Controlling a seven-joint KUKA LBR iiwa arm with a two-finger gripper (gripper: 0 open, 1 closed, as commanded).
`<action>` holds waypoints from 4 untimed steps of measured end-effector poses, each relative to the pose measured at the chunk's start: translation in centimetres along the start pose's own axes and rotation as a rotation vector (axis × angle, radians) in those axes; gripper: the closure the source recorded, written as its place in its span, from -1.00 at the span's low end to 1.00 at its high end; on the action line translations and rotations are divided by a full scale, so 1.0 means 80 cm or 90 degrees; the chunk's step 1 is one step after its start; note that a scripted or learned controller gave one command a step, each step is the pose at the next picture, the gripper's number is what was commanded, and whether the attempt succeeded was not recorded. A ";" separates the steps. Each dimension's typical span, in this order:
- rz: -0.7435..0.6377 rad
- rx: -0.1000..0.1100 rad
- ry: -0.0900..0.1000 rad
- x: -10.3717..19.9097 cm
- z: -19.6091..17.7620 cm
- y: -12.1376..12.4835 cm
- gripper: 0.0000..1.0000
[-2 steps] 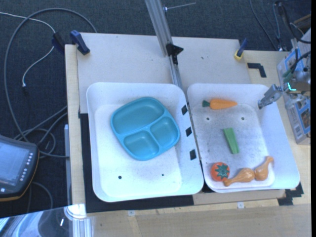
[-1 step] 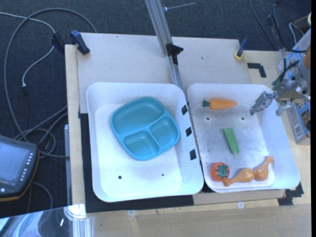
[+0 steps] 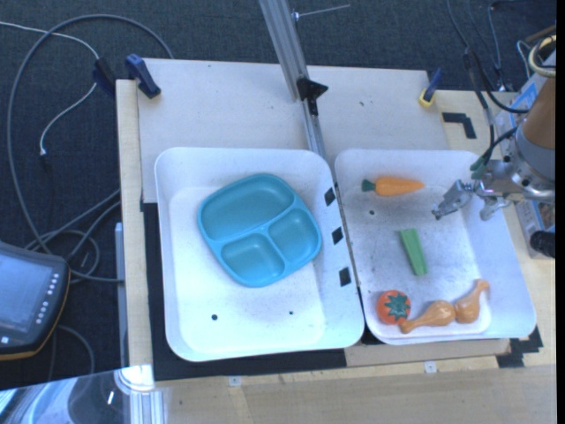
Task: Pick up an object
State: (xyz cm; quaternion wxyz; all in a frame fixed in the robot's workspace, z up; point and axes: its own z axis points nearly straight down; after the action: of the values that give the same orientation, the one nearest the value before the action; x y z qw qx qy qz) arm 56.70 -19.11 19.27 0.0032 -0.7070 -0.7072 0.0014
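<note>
Orange carrot [image 3: 395, 185] (toy) left of tool [image 3: 466, 200]

No legible text, labels, brand marks, numbers or signs anywhere in the camera view. Checked the likely surfaces — the blue divided plate [image 3: 259, 229], the two white bins [image 3: 177, 184], the bench [image 3: 221, 87] top: all plain. The dark device [image 3: 26, 303] at the left edge carries a column of small light dots — possibly buttons, too small to read as characters.
</note>
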 end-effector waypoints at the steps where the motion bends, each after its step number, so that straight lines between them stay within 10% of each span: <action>1: 0.000 0.000 0.000 0.004 0.054 0.003 -1.00; 2: -0.001 -0.005 -0.001 0.003 0.036 0.005 1.00; 4: -0.001 -0.007 -0.003 0.003 -0.079 0.002 1.00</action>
State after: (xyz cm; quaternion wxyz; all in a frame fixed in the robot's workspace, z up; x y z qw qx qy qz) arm 56.90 -18.87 25.57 -0.0023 -0.7064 -0.7079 -0.0013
